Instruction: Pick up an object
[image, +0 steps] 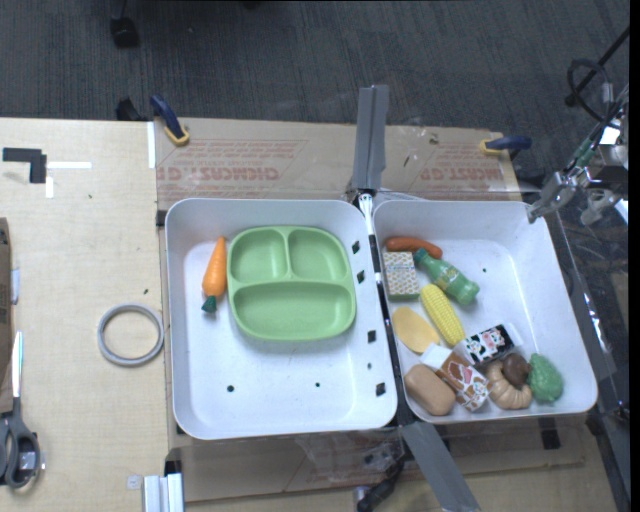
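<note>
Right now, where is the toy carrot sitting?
The carrot lies in the left bin, close to its left wall, right beside the left edge of the green divided plate.

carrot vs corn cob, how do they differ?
The carrot is orange with a green stem end; the corn cob is yellow. The carrot lies in the left bin beside the green divided plate; the corn cob lies in the right bin, crowded among other toy foods. Both are elongated toy vegetables lying flat.
</note>
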